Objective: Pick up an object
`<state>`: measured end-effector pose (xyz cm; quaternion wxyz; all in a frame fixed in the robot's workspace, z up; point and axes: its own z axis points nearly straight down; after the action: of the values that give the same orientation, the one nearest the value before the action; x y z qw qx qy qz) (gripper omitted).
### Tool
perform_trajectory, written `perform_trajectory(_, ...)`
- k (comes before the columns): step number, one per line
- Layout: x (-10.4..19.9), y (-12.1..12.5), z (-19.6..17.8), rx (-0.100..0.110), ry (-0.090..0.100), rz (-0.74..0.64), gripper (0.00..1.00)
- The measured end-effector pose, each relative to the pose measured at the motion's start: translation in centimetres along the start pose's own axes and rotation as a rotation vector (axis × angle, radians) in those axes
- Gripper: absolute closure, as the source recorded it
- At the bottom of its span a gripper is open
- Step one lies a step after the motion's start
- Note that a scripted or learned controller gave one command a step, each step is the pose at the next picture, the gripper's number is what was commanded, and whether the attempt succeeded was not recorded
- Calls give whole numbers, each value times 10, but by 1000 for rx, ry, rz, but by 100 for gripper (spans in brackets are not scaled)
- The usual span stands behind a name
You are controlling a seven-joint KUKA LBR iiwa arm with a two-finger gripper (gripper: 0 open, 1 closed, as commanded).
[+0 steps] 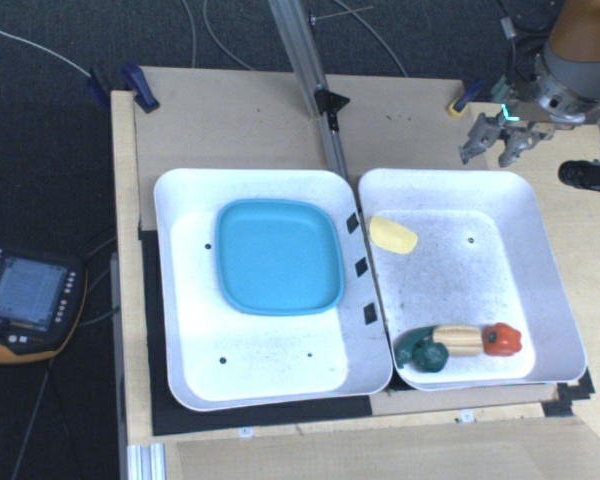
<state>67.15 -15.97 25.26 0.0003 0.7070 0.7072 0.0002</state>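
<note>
Bench: two white bins. Right bin: yellow piece at 10 o'clock; green, tan, red items at 6. Gripper above the rim at 1 o'clock, fingers apart, empty. I fear the clustered trio causing a slipped grasp.

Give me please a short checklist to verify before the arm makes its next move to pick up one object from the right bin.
1. Gripper free of any load: ok, nothing shows between its fingers.
2. Gripper over the target bin: not ok, it hangs above the bench past the far rim of the right bin.
3. Target apart from neighbours: ok for the yellow piece, which lies alone near the bin's far left corner.
4. Near-edge cluster separated: not ok, the green item, tan item and red item lie in a tight row.
5. Fingers wide enough for a grasp: ok, they look spread.
</note>
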Motion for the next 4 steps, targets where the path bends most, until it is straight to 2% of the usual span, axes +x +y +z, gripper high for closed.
perform_trajectory(1,0,0,0,0,0,0,0)
perform_trajectory(2,1,0,63,6,1,0,0)
perform_trajectory(4,8,-9,159,4,1,0,0)
